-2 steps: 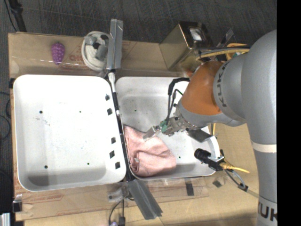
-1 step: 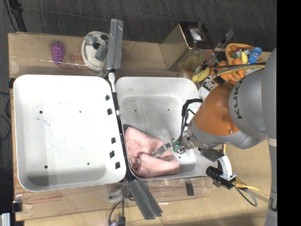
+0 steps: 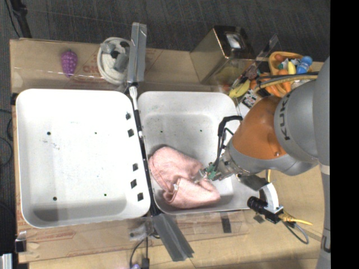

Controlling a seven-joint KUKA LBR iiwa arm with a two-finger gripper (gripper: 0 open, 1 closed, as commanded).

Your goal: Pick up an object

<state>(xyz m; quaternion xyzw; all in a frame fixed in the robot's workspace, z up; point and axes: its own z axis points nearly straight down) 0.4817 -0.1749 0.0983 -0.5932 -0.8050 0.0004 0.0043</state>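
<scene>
Right bin (image 3: pixel 185 108) holds crumpled pink cloth (image 3: pixel 180 179); end effector (image 3: pixel 208 174) at cloth's right edge, finger state can't tell, tips hidden.

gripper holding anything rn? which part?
Cannot be told. The gripper sits at the right edge of the pink cloth in the right bin; whether cloth is pinched isn't visible.

bins: 2 (image 3: pixel 33 102) | pink cloth: 1 (image 3: pixel 174 170) | purple grapes: 1 (image 3: pixel 69 61)
</scene>
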